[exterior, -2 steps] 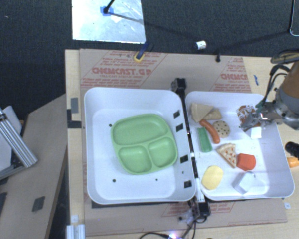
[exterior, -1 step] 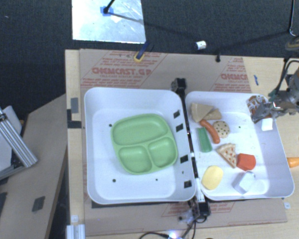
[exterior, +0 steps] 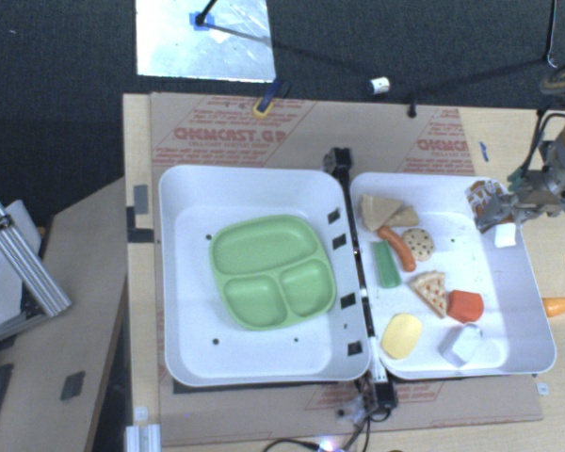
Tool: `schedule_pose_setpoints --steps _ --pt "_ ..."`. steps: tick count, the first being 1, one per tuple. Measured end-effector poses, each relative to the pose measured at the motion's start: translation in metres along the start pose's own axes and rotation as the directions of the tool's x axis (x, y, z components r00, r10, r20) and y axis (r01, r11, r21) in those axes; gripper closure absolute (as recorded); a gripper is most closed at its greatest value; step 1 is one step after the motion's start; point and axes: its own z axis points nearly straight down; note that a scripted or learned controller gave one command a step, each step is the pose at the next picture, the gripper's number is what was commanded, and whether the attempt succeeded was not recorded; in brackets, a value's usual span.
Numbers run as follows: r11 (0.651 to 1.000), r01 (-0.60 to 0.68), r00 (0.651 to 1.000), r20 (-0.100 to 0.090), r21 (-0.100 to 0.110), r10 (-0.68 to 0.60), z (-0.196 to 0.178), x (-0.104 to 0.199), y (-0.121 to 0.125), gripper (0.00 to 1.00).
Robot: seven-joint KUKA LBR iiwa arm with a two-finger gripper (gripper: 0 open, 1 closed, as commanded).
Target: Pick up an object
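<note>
Hovering at the right bin's far-right corner, the gripper (exterior: 497, 217) sits low over the rim with the grey arm (exterior: 557, 172) coming in from the right edge. Can't tell how far the claw is open; a mottled brown-and-white bit shows right at its tip but I can't see whether it's pinched or just lying there. A small white block (exterior: 506, 236) sits just beside the tip, against the bin wall.

Right bin (exterior: 537, 332) carries all the candidates, loosely scattered so each has grasp room:
- tan wedge (exterior: 381, 211) at the far-left corner
- orange sausage (exterior: 396, 248) touching a round cookie (exterior: 418, 244)
- green stick (exterior: 387, 267) just beside the sausage
- pizza slice (exterior: 431, 292) mid-bin, touching a red block (exterior: 465, 306)
- yellow lemon-like piece (exterior: 402, 335) near the front
- white wedge (exterior: 460, 346) at the front right

Left bin (exterior: 184, 252) holds a green divided tray (exterior: 271, 271), likely the drop target for later, not relevant to this pick.

An orange carrot-like piece (exterior: 563, 304) lies outside on the bench, right of the bin.

Judgement: arm is parked at the corner, so the pick looks either just starting or targeting the corner clutter. Corner walls crowd the fingers there; slip risk is high.
</note>
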Motion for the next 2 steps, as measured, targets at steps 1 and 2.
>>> schedule_pose_setpoints --steps 1,2 --pt "1.000 0.005 1.000 -0.002 0.000 -0.005 -0.010 0.050 0.015 1.00" --pt "1.000 0.006 1.000 -0.002 0.000 -0.006 -0.016 0.101 0.022 1.00"
